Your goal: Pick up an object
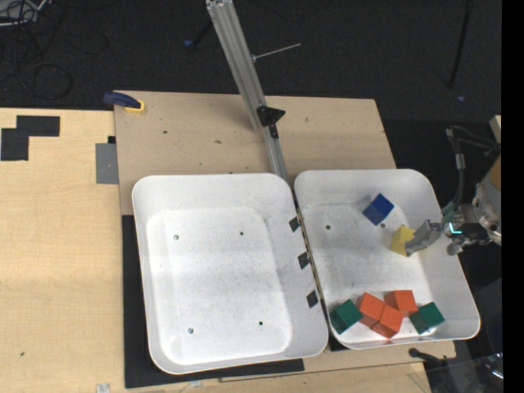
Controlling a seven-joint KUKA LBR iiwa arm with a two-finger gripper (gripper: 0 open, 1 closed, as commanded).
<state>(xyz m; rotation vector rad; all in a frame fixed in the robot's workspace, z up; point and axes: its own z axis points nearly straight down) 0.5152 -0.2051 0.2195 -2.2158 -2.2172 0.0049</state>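
In the right bin [442, 199], a yellow block [400, 240] lies near the right wall, and a blue cube [377, 209] sits just up and left of it. Along the bin's front edge are three orange blocks [386, 310] in a cluster, flanked by a green block [345, 314] on the left and another green block [426, 317] on the right. My gripper [438, 242] reaches in over the bin's right rim and is open. Its left finger [422, 238] is right beside the yellow block. Nothing sits between the fingers.
The left bin [155, 195] adjoins the right one, with black clips [302, 259] along the shared rim. A slanted aluminium rail [244, 72] rises behind the bins. The wooden bench [57, 219] extends to the left.
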